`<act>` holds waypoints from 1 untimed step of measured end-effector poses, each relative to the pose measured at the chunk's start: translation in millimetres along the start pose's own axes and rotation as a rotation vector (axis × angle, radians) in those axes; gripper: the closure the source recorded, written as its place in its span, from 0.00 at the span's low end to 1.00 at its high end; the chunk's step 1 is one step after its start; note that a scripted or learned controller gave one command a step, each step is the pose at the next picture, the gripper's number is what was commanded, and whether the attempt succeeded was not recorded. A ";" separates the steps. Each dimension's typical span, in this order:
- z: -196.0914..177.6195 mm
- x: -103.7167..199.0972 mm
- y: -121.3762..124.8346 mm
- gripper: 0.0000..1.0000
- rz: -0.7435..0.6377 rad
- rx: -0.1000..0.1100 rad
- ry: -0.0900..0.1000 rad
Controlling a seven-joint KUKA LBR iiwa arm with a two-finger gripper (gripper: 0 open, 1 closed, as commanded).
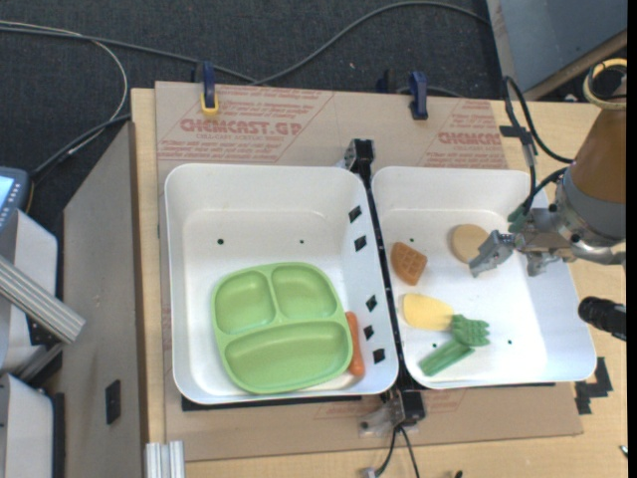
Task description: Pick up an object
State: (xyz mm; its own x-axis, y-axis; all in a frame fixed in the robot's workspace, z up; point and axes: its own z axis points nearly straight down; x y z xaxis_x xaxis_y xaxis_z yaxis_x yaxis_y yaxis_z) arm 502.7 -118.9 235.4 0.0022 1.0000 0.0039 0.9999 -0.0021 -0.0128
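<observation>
Left bin (189,267): a shallow white bin on the counter (299,118); it carries a green divided plate (282,325) in its near half.
Green divided plate: it has three compartments, two small at the far side and one long at the near side.
Orange item (353,347): a narrow orange thing, maybe a carrot, just beside the right edge of the plate; mostly hidden.
Right bin (537,337): it stands touching the left bin along the middle wall and holds four small objects.
Brown waffle piece (407,262): near the left wall of the right bin.
Yellow piece (426,312): just in front of the waffle piece, apart from it.
Green toy vegetable (454,344): touching the right end of the yellow piece and lying at a slant.
Tan round object (467,242): in the far half of the right bin, just left of the claw.
Claw (488,257): low over the right bin, its tip beside the tan round object; whether it is open or closed cannot be told, and nothing is seen held in it.
Arm (597,187): it reaches in from the right.
</observation>
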 end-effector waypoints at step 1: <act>-5.2 0.2 2.3 0.00 -0.003 -0.011 -0.002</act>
State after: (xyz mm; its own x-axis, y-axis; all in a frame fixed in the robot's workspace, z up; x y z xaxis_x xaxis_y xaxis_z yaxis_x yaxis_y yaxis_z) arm 505.1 -118.8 240.5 -0.0009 1.0000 0.0019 1.0000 0.0009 -0.0016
